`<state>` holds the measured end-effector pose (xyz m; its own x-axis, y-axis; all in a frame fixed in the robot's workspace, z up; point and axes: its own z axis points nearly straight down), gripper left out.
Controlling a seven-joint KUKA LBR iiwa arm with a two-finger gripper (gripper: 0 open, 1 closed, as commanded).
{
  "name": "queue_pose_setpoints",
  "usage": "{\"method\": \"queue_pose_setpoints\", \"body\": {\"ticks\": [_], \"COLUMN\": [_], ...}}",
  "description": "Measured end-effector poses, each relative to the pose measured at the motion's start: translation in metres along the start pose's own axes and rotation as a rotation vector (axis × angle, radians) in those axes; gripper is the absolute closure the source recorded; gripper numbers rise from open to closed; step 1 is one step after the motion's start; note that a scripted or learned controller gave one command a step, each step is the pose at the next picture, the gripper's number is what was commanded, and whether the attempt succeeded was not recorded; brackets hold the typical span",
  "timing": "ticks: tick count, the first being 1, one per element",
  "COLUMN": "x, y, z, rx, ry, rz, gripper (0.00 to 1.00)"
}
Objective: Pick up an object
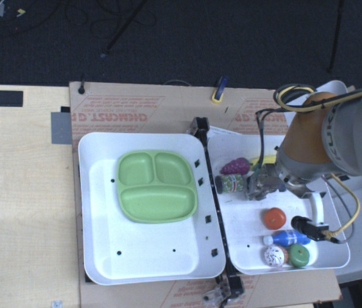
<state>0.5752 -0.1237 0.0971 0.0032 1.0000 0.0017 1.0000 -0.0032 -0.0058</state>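
Two white bins, one green divided plate (156, 186) in the left bin (97, 236), six small things in the right bin (245, 236), gripper (256, 186) low beside a small can (230, 183), finger state impossible to tell, open floor mid-bin.

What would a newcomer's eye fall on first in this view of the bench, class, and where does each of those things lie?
First comes the pale green plastic divided plate, lying alone in the left shallow white bin. Next, the grey arm's orange band above the right white bin, its gripper low beside a small patterned can and a purple lumpy toy. Near the front right lie an orange-red ball, a blue bottle and a green round cap.
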Motion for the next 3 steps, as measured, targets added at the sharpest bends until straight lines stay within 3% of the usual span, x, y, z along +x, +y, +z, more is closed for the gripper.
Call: {"method": "queue_pose_setpoints", "body": {"ticks": [3], "x": [-0.009], "y": [0.013], "z": [-0.133], "rx": [-0.007], "ry": [-0.002], "rz": [-0.004], "gripper": [1.0]}}
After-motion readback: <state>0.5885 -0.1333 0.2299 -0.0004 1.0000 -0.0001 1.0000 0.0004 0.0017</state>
